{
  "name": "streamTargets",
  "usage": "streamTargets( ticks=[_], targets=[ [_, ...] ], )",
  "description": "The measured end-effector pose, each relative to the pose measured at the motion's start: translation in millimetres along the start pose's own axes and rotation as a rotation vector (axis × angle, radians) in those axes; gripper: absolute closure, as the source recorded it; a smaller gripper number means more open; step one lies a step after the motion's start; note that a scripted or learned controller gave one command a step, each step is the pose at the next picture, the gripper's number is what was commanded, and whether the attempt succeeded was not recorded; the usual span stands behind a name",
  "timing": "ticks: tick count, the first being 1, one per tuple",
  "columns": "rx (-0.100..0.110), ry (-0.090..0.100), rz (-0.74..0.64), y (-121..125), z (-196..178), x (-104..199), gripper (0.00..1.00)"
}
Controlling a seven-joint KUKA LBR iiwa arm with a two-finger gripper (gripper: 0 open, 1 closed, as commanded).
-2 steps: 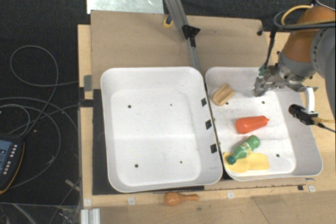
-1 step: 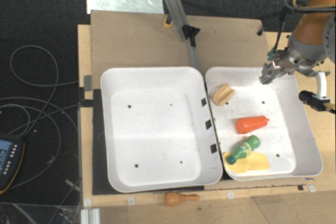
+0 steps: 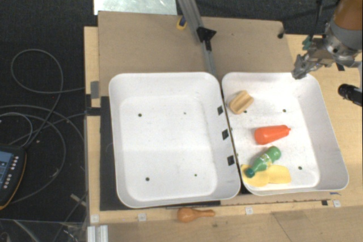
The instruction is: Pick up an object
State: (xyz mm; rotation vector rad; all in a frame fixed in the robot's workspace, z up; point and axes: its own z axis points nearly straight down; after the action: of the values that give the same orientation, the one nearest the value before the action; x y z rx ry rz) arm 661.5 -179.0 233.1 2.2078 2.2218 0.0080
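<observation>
The right bin [image 3: 317, 122] holds a tan block [image 3: 240, 102] near its back left, an orange carrot-shaped toy [image 3: 271, 134] in the middle, a green bottle [image 3: 264, 161] lying toward the front, and a yellow piece [image 3: 272, 176] under and beside the bottle. My gripper [image 3: 300, 68] hangs over the bin's back right corner, well apart from all of these. Nothing shows between its fingers.
The left bin [image 3: 122, 139] sits beside the right one. A small orange-tan toy [image 3: 194, 213] lies on the bench in front of the bins. A grey pole [image 3: 190, 3] slants across the back. Cables and a handheld pendant [image 3: 10, 170] lie on the floor at left.
</observation>
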Motion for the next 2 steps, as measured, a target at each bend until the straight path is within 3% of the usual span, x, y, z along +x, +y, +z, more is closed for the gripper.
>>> streamTargets(
  ticks=[1, 2],
  targets=[
    [0.001, 0.000, 0.000, 2.4, -55.5, -0.5, 1.00],
    [0.009, 0.003, -0.002, -1.9, -45.3, 42.5, 1.00]
  ],
)
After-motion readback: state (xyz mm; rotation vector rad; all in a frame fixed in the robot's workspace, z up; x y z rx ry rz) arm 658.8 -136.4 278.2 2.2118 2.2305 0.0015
